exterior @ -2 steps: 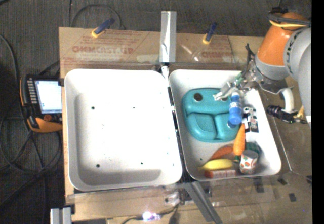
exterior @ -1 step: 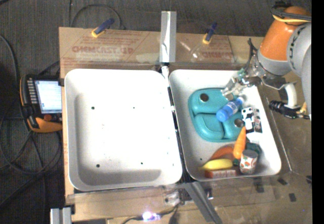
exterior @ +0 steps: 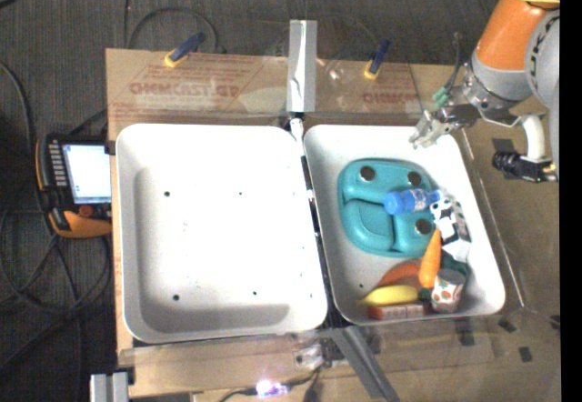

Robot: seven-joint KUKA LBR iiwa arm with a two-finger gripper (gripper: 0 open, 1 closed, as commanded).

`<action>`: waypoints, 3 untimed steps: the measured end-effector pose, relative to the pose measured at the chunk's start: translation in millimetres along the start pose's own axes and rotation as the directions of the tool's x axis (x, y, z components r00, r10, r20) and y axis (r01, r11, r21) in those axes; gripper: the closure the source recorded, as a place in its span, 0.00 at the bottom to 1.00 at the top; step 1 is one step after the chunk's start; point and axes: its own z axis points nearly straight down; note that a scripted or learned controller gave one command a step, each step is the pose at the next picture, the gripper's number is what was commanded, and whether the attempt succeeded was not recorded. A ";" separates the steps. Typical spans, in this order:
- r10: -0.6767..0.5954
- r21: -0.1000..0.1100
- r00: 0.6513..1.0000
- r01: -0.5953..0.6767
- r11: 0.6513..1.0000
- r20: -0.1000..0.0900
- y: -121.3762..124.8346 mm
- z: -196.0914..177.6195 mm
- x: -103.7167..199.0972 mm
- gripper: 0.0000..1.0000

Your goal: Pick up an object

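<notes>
In the camera view, the claw [exterior: 427, 132] hangs at the upper right of the frame over the far rim of the right bin [exterior: 482, 236]; I cannot tell its state. The objects lie lower in that bin: a teal tray [exterior: 373, 209], a blue bottle [exterior: 406, 201], a carrot [exterior: 429, 259], a banana [exterior: 391, 296].

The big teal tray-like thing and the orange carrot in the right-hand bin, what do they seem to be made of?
The teal compartment tray looks like moulded plastic: even colour, rounded edges, a soft sheen. The orange carrot-shaped toy also looks like plastic, being smooth and uniformly orange, though rubber or foam cannot be ruled out from this view.
</notes>
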 end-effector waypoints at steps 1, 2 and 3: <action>0.001 0.001 1.000 -0.001 1.000 0.001 -0.3 0.3 -0.2 0.00; -0.235 -0.014 0.972 0.235 0.972 0.009 7.2 72.5 22.0 0.00; -0.312 -0.034 0.950 0.312 0.949 0.028 -8.9 80.9 64.9 0.00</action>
